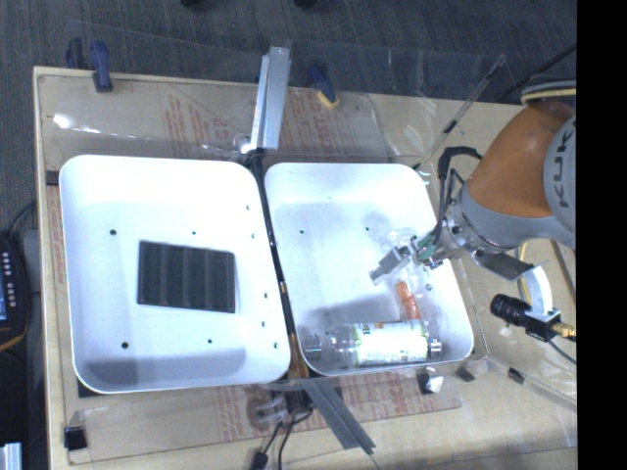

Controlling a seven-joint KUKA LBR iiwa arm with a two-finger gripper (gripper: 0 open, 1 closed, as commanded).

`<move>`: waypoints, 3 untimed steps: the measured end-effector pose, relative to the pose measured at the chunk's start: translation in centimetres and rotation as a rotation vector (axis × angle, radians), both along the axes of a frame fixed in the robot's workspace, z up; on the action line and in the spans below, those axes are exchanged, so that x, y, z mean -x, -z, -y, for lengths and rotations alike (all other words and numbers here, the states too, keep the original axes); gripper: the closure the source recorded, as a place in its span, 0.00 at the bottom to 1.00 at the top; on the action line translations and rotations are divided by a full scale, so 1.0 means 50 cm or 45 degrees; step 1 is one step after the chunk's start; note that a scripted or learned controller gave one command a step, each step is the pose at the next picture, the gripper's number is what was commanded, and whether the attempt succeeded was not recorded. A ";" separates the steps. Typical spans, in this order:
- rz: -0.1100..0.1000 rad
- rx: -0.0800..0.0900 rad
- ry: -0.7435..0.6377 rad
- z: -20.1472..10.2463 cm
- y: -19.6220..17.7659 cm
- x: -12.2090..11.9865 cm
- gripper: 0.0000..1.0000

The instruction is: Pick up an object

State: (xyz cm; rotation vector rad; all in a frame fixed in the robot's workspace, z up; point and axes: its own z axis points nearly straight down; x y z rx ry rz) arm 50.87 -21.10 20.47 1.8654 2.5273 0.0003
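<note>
Start at the gripper (394, 260), right of centre in the frame, inside the right bin (323, 189). Its grey fingers reach in from the arm (519, 179) at the right edge and point down and to the left. At this size you cannot tell whether they are parted or closed, and nothing can be made out between them, so don't count anything as held.

Just below the gripper lies a small orange object (408, 302), close to the bin's right wall. Some clear, crinkled plastic (400, 238) seems to sit around the fingertips, but it is too faint against the white floor for you to be sure what it is or whether it touches the fingers.

Further down, along the bin's lower wall, a clear bottle with a white and green label (377, 344) lies on its side, pressed into the lower corner. That spot probably explains the arm's steep slant: the candidates all sit toward the right and lower walls, leaving the fingers little room on that side.

Moving left, the left bin (98, 194) holds a dark ribbed rectangular pad (186, 276) lying flat near its middle, well apart from the gripper. The two bins touch along the centre divider.

Your nearest pick looks like the orange object; judged from here, the grasp is not yet made.
</note>
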 end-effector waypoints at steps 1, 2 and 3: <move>-0.006 -0.002 -0.017 -0.003 0.099 -0.034 0.00; -0.005 -0.002 0.002 -0.005 0.186 -0.020 0.00; -0.001 0.000 -0.078 0.000 0.045 -0.018 0.00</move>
